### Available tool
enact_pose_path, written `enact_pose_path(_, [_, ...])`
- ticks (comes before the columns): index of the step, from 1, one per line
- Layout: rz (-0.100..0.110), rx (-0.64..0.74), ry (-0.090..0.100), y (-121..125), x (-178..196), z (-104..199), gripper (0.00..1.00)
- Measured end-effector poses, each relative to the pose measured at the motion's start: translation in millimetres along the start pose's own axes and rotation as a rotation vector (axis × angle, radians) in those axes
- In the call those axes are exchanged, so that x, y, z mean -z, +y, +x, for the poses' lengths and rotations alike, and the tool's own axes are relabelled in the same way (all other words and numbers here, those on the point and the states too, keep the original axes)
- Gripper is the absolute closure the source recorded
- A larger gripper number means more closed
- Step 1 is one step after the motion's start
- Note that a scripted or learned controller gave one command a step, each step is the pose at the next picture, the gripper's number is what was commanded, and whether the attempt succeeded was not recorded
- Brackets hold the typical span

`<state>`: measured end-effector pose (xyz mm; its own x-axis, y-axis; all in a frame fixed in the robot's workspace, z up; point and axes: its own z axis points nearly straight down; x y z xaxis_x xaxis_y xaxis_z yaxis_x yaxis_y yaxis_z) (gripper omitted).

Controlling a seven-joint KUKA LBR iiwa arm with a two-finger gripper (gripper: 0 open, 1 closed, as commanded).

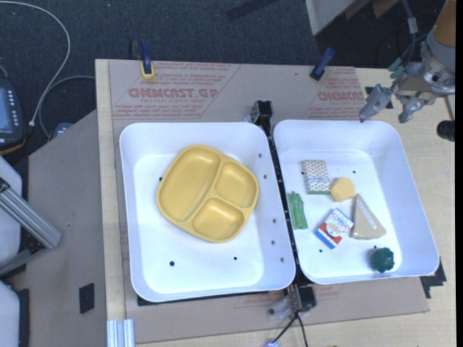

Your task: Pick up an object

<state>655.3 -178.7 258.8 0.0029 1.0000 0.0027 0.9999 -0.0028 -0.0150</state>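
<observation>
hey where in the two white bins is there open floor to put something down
Left bin: bare floor along the near edge, below the yellow divided plate, plus its left strip. Right bin: bare along the far wall, above the patterned packet. Its middle is crowded: green stick, yellow block, wedge, dark green ball.

One fixed camera looks down aslant on both bins [137, 194].

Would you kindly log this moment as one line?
gripper: open, above right bin far rim | holding: nothing | yellow plate: left bin
</observation>
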Motion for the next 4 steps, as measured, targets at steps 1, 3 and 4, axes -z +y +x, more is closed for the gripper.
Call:
enact_pose_path(1, [-0.014,0.003,-0.003,2.0,9.4,0.9,0.0])
enact_pose_path(3, [-0.01,0.003,-0.002,3.9,-95.7,1.1,0.0])
enact_pose_path(4, [-0.01,0.003,-0.002,2.1,-153.6,-3.1,0.0])
